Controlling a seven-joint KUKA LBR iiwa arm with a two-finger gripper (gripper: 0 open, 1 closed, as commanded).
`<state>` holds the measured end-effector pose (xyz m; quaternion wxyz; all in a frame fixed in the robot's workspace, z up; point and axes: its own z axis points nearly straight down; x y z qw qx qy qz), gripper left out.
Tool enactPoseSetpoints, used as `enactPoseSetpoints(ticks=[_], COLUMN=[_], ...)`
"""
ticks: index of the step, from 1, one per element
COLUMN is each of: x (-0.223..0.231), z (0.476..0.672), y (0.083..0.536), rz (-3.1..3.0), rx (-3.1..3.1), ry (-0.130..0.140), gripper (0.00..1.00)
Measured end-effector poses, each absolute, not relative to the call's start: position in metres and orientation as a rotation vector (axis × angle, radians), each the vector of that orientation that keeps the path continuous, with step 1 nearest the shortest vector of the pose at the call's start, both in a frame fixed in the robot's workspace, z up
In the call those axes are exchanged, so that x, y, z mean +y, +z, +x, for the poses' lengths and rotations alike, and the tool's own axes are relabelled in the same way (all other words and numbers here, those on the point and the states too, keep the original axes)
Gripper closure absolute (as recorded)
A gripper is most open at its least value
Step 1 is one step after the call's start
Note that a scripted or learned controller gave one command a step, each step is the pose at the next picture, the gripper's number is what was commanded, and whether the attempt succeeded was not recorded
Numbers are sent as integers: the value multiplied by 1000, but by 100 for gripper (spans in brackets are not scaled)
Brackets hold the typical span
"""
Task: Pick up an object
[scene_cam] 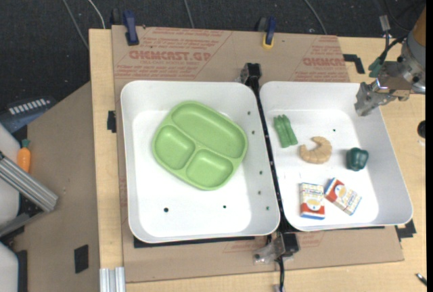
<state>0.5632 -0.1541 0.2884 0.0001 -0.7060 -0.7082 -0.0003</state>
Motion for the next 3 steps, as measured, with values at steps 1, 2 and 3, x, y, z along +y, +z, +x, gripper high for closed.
enactPoseSetpoints(ticks=[1,2,3], x=[-106,-63,-3], z=[577,584,579], y=[279,265,257], rz=[-2216,-2217,-2215], rx=[-2226,-2225,-2227], ry=[-1,0,-1], gripper=[100,100,100])
